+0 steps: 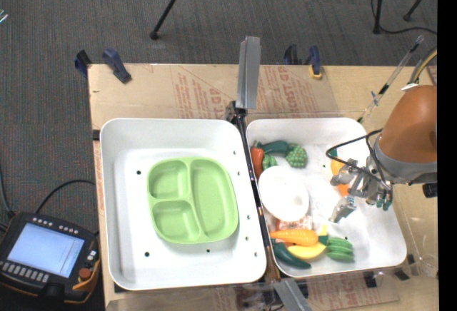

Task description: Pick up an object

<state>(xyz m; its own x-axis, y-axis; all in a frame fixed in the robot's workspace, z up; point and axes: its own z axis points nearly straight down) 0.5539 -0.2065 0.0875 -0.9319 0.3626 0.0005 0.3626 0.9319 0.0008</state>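
Note:
The right bin (371, 245) holds several toy foods around a white round plate (284, 193). A broccoli piece (296, 156) and a dark green vegetable (275, 148) lie at its far side. An orange carrot (294, 236), a yellow piece (307, 252) and green pea pods (340, 248) lie at its near side. My gripper (343, 194) hangs over the bin's right half, just right of the plate, with its fingers (344, 212) spread open. A small orange piece (343, 190) shows in the gap between them; whether it touches them I cannot tell.
In the left bin (118, 160) sits a light green divided tray (193, 200). A grey post (248, 74) stands behind the rim where the two bins meet. Blue clamps (114, 63) grip the cardboard-covered bench at the back. A teach pendant (46, 252) lies at lower left.

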